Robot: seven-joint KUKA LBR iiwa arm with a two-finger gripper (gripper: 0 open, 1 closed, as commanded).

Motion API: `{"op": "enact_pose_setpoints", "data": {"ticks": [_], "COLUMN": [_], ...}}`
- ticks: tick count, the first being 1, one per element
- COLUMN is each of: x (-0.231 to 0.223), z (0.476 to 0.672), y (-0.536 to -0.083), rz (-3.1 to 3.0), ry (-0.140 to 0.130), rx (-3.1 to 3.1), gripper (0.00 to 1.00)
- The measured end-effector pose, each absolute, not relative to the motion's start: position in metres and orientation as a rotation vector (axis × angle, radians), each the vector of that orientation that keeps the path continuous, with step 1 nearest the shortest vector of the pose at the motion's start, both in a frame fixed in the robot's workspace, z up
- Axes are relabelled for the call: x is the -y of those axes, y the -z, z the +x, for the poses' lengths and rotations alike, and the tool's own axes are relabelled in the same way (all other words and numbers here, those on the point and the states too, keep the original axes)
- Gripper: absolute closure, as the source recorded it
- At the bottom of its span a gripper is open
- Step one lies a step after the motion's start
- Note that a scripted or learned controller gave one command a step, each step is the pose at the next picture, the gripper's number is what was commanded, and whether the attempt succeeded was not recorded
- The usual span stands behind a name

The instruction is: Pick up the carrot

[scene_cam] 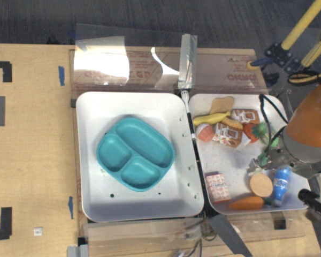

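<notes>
Carrot, an orange tapered plastic vegetable, lay on its side along the near wall of the right shallow white bin, its length running roughly parallel to that wall. Just above it sat a round tan disc-shaped piece, and beside that, toward the right, a small blue bottle with a white cap, tilted. To the left of the carrot rested a small red-and-white printed box, close to the bin's left wall. Along the far side of the same bin lay a cluster of toy foods: a yellow banana, a tan bread-shaped piece, a red-and-white printed packet, and a green leafy item.

The left shallow white bin held a teal plastic plate with three compartments, set at an angle.

The grey arm with its orange band reached in from the right, over the right bin's right side. Its two-finger gripper hovered above the tan disc, apart from the carrot; whether its fingers were spread or closed could not be told, and nothing was visibly held between them.
</notes>
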State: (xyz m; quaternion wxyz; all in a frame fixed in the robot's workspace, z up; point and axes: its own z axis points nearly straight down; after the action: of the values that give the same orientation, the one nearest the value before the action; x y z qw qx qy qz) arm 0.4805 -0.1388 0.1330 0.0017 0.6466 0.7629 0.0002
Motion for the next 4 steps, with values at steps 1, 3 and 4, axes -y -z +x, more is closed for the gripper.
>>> {"op": "enact_pose_setpoints", "data": {"ticks": [1,3,4], "x": [0.130,0.125,0.150], "z": [0.500,0.533,0.484], "y": [-0.134,-0.119,-0.120], "rz": [2.202,2.635,2.541], "ry": [0.001,0.003,0.004], "rx": [-2.239,-1.714,-1.853], "gripper": [1.00,1.00,1.00]}}
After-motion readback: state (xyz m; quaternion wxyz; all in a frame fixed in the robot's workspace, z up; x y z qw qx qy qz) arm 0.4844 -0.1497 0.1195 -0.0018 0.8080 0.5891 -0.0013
